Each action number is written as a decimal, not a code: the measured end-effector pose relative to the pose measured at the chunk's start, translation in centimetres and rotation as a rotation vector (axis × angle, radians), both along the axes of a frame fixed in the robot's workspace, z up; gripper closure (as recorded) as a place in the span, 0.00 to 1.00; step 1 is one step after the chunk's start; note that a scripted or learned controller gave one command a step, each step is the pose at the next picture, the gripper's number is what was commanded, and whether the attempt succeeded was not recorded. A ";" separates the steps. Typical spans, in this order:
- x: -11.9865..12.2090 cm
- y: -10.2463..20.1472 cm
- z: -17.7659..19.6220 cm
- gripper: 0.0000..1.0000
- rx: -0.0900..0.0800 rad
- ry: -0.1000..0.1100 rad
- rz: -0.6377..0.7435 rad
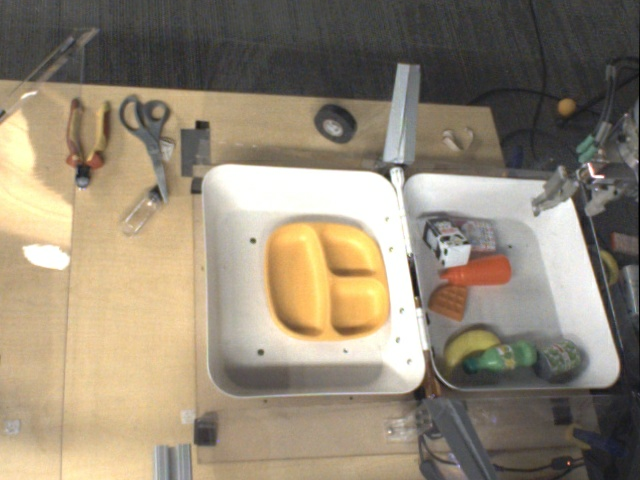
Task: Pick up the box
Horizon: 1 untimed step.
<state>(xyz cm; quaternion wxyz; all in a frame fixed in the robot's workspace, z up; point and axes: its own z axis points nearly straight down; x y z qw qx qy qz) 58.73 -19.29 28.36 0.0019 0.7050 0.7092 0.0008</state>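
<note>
Two shallow white plastic bins sit side by side on the pale wooden tabletop (110, 348). The left bin (230, 358) holds a yellow tray (326, 277), rounded and glossy, moulded into one long compartment and two smaller ones. The right bin (560, 258) holds the rest: the box (459, 236), an orange carrot-shaped toy (478, 271), an orange wedge (449, 302), a yellow banana (468, 345), a green bottle (503, 357) lying flat, and a small round greenish object (560, 359).

The box lies in the far left part of the right bin, close to the wall it shares with the left bin and just behind the carrot toy. It is small and printed, white and dark with a greyish end. Its long axis runs roughly parallel to the bin's far edge, one end toward the shared wall and the other toward the bin's middle.

The gripper (590, 176) hangs over the right bin's far right corner, well apart from the box. Whether its fingers are spread or pressed together cannot be told.

Near the tabletop's far left corner lie red-handled pliers (84, 138) and grey scissors (150, 133); a black roll of tape (335, 122) rests by the far edge.
</note>
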 end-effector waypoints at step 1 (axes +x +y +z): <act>4.7 2.9 -6.1 0.00 0.000 0.000 0.157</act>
